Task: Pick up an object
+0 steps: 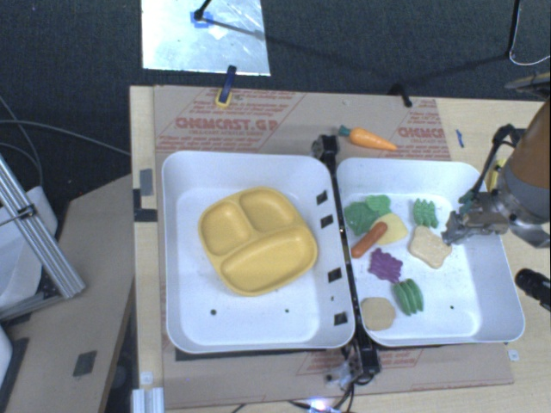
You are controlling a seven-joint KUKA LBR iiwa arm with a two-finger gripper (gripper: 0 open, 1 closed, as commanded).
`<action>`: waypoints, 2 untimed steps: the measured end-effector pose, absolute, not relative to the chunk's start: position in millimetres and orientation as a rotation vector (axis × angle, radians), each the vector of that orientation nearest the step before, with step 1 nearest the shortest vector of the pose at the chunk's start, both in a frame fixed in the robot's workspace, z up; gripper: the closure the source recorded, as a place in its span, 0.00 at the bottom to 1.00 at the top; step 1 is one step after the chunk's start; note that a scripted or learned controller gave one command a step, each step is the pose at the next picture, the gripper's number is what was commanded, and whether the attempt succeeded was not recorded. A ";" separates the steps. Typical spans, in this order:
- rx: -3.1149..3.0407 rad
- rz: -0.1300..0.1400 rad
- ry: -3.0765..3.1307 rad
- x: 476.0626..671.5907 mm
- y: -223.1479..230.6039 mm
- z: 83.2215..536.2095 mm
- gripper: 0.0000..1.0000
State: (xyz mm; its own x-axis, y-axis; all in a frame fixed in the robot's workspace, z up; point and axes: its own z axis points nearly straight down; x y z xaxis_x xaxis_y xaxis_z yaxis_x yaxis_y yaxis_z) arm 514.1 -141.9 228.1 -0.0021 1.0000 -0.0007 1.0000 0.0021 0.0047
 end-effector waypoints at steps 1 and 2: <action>2.204 0.018 2.219 488.4 -112.0 362.9 1.00; 2.208 0.004 2.237 487.4 -27.6 326.1 1.00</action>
State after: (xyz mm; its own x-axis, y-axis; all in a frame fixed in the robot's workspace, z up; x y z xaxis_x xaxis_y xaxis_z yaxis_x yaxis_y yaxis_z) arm 487.4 -27.6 326.1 -0.0129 0.9999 0.0031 0.9999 0.0129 0.0006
